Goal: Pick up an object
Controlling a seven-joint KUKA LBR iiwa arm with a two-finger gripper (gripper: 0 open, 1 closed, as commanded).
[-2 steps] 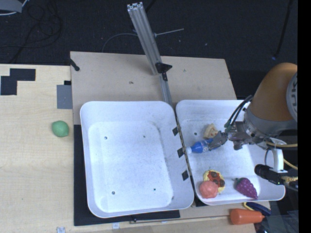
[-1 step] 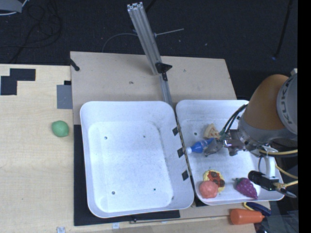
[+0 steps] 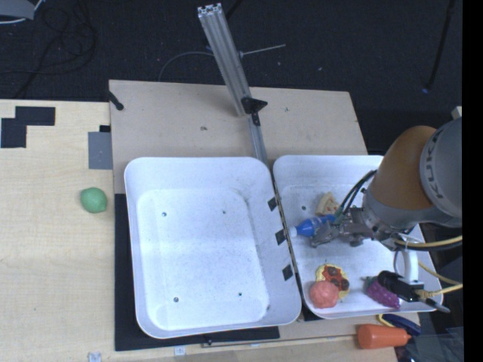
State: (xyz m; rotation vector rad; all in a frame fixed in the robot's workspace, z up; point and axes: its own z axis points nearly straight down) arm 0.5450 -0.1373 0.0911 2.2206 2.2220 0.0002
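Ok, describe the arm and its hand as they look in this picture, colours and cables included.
The arm is bulky and rounded, grey with a broad orange band above the wrist. Black cables loop from the band down toward the hand, which is a small dark grey metal assembly. Its finer details are too blurred to make out.

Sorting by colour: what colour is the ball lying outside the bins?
Green; the ball shows plainly in the camera view, on the bench left of the bins.
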